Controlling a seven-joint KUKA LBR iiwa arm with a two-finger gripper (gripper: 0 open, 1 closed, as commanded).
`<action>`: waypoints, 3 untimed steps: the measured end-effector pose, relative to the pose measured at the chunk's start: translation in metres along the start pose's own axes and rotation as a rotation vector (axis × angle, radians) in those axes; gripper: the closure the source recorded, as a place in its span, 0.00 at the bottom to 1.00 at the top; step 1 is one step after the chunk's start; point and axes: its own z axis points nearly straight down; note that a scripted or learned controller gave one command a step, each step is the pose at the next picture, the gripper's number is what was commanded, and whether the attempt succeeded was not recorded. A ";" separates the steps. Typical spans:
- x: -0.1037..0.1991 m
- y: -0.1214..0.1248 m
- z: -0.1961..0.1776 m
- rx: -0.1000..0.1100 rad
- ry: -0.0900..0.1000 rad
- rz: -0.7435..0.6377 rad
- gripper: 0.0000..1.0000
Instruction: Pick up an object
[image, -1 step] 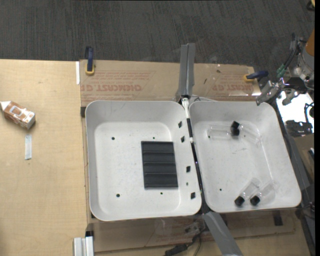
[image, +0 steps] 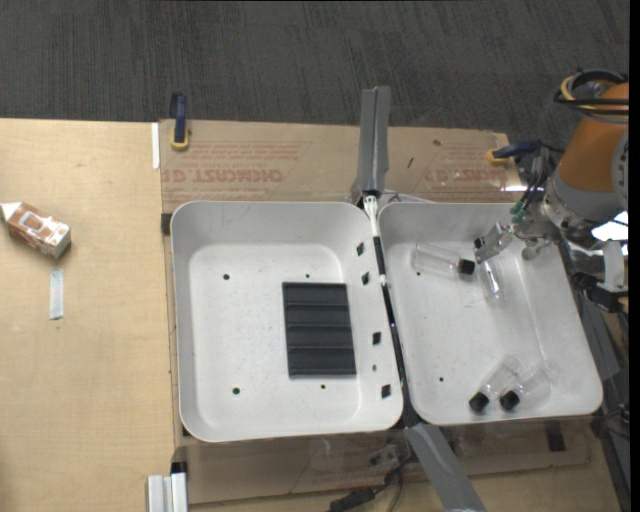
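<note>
clear plastic vial (image: 437, 262) lay in right bin (image: 560, 400), near tool (image: 492, 248); could not tell tool's state. 2 more vials (image: 510, 388) sat at front edge. risk: slick round vial rolling away.

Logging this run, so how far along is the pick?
Nothing looks lifted yet. The gripper is low over the right white bin, beside the clear plastic vial with a black cap. Two more clear capped vials lie near the front. Grasping and lifting remain.
</note>
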 end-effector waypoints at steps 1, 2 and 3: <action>0.079 -0.002 0.011 0.000 -0.008 -0.056 0.00; 0.079 -0.002 0.002 -0.001 -0.008 -0.054 1.00; 0.170 0.018 -0.114 0.000 -0.009 -0.152 1.00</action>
